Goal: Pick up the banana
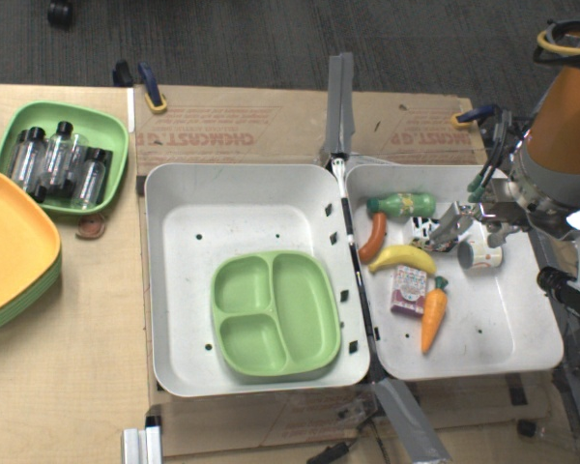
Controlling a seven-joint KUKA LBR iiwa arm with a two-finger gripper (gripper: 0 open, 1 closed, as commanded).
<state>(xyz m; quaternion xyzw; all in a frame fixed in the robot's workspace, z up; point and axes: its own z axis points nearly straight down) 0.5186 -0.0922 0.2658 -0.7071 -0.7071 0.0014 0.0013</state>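
The banana [403, 257] lies in the right bin [503, 351], toward that bin's left wall and about midway between its far and near edges, curved with its ends pointing down toward the near edge. A red sausage-shaped toy [372, 236] rests just beside its left tip, a small pink box [408, 289] touches it from the near side, and a toy carrot [433, 319] lies next to the box. A green bottle [403, 204] sits near the far edge. The gripper [451, 230] hangs just beside the banana's right end, over the bin's middle; whether it is open or closed cannot be told from this angle, and nothing is seen held. A small white cup [483, 252] lies close behind it. The banana looks like a light, stiff plastic toy with a smooth, probably slippery skin, so a grasp across its thick middle, squeezing its narrow width, seems safest. The crowding box and sausage leave little room for the jaws.
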